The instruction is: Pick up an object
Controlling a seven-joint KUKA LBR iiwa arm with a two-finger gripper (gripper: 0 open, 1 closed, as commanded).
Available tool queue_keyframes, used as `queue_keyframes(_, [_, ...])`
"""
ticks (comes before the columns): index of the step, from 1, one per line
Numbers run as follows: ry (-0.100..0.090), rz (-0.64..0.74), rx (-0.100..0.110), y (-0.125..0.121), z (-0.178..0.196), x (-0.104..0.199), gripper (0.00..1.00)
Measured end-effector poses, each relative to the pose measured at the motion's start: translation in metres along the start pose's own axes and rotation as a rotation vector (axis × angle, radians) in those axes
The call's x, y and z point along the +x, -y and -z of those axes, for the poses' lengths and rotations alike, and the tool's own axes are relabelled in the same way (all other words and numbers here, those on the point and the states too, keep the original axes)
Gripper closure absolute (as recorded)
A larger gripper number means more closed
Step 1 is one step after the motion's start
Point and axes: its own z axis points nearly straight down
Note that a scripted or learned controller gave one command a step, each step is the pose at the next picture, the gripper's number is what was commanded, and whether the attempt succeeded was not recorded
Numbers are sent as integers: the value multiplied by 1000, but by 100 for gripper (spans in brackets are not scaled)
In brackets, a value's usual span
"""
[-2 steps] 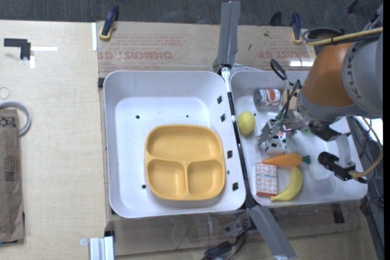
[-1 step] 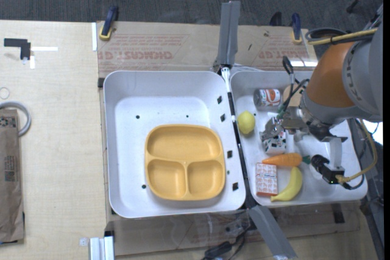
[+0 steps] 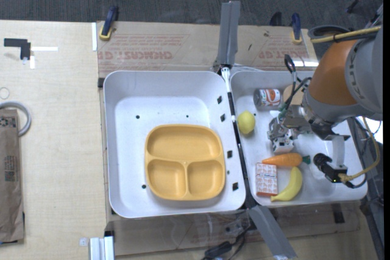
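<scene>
Here the end effector, whose grip cannot be told, hangs low in the right bin just above the carrot, and crowding from the banana and carton could spoil a clean pick.

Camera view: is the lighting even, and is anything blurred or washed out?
Camera view: light is even with soft shadows; the white bins look bright but keep detail; the yellow tray is sharp; the gripper is small and cluttered, its detail hard to read.
</scene>
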Motion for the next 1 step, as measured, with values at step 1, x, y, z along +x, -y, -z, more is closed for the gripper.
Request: queue_keyframes(1, [0,180,-1,-20,89,41,100])
